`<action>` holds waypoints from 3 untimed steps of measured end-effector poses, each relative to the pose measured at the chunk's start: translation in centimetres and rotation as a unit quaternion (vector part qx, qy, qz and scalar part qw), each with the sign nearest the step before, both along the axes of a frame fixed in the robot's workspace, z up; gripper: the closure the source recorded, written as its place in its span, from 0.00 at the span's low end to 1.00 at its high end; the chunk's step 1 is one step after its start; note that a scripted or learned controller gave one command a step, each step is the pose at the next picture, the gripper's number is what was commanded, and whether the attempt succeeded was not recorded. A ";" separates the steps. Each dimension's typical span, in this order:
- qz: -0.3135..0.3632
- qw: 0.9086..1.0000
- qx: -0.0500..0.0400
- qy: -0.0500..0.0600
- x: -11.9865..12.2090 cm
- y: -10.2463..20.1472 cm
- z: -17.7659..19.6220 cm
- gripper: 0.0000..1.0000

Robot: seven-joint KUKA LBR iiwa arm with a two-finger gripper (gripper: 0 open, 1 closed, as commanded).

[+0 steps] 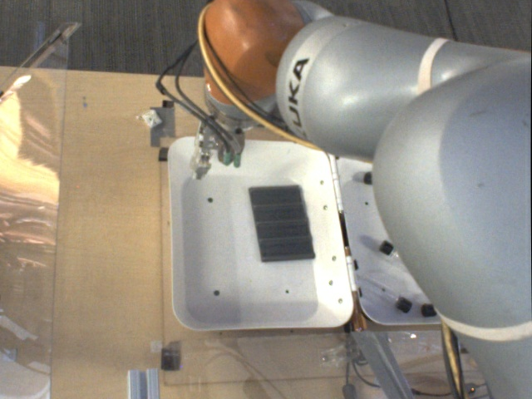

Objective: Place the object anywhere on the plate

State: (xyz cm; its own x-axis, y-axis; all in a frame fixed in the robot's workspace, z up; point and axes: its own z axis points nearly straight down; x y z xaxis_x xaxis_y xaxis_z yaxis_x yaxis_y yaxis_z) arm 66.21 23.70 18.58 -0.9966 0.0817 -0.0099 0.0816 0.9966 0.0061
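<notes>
A dark grey ribbed rectangular plate (283, 223) lies flat near the middle of the left white bin (191, 298). My gripper (216, 161) hangs over the bin's far left corner, up and to the left of the plate and well apart from it. Its two fingers stand apart, a pale one (201, 165) on the left and a darker one with a small green tip (235, 160) on the right. I see nothing between them. The grey arm and its orange band (249, 36) cover the top and right of the view and hide much of the right bin.
The right white bin (374, 306) shows partly under the arm, with several small dark pieces (403, 304) on its floor. A small dark bracket (162, 127) sits on the wooden bench beside the left bin's far corner. A clear panel (33, 181) stands at the left.
</notes>
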 end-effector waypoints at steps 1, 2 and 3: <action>0.207 0.978 -0.002 -0.001 -0.4 -0.1 -2.2 1.00; 0.439 0.898 -0.003 -0.001 0.8 -0.3 -8.7 1.00; 0.670 0.742 -0.005 -0.003 0.8 -1.1 -8.5 1.00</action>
